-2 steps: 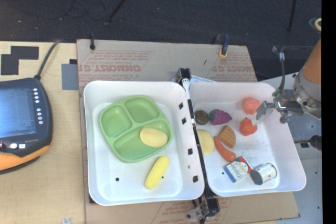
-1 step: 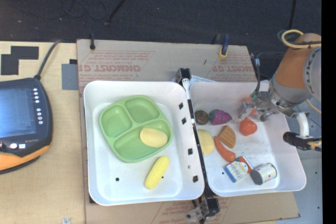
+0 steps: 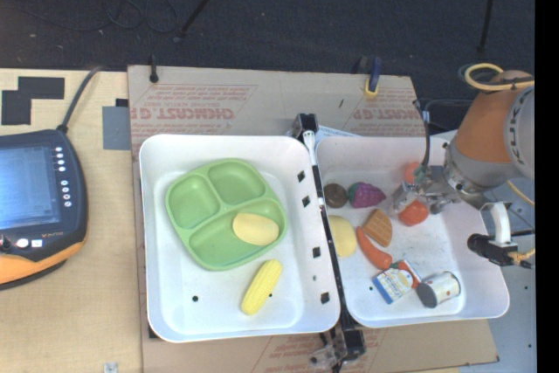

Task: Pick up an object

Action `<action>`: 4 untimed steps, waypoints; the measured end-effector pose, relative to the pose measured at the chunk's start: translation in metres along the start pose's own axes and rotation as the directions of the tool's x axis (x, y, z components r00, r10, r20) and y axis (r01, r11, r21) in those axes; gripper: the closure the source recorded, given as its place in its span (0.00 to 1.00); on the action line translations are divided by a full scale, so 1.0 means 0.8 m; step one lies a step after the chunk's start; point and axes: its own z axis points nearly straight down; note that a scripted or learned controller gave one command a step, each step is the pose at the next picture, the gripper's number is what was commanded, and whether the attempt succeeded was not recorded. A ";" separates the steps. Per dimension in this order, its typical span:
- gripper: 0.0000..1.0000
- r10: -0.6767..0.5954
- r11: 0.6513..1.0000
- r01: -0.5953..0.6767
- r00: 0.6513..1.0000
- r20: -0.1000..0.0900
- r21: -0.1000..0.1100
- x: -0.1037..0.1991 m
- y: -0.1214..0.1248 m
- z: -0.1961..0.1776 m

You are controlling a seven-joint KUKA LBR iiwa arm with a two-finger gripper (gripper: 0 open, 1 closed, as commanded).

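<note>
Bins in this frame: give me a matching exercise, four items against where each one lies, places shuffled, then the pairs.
Items:
1. yellow lemon
2. corn cob
3. purple grapes
4. small can

Places:
A. right bin, near its front right corner
B. left bin, on the bin floor in front of the green plate
C. on the green plate
D. right bin, toward the back

Pairs: 1-C, 2-B, 3-D, 4-A

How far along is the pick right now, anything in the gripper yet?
Done: the arm has reached into the right bin. In hand: the gripper sits low at a small red-orange toy, but a grasp isn't visible. Left: securing and lifting it. The carrot, purple grapes and can lie untouched nearby.
</note>
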 end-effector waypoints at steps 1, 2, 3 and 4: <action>1.00 -0.001 1.000 0.001 1.000 -0.001 -0.002 -0.001 0.002 -0.015; 1.00 0.001 1.000 -0.001 1.000 -0.002 0.000 -0.002 0.001 -0.027; 1.00 0.001 1.000 -0.001 1.000 -0.001 0.002 0.006 -0.051 -0.070; 1.00 -0.005 1.000 0.005 1.000 -0.003 0.002 0.056 -0.114 -0.131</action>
